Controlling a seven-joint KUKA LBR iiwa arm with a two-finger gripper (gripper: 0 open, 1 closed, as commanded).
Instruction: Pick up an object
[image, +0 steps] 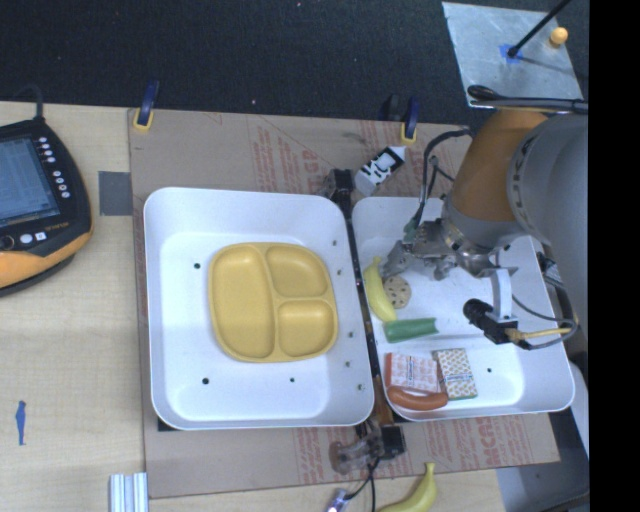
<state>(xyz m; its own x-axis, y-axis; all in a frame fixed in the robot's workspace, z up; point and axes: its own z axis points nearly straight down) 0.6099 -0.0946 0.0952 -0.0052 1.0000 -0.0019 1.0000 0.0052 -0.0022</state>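
Note:
The right bin (520, 395) holds a yellow banana (377, 293), a round speckled cookie (398, 292), a green block (411, 328), a red and white packet (413, 371), a small checked packet (457, 372) and a red sausage (416, 400). My gripper (412, 256) hangs over the bin's upper left part, just above the cookie and the banana. Its metal fingers point left and down towards them. I see nothing between them.
The left bin (180, 300) carries a yellow divided plate (272, 300). A teach pendant (40, 200) lies at the bench's left edge. A second banana (415, 492) rests on the cardboard below the bins. A black and white item (378, 168) lies above the right bin.

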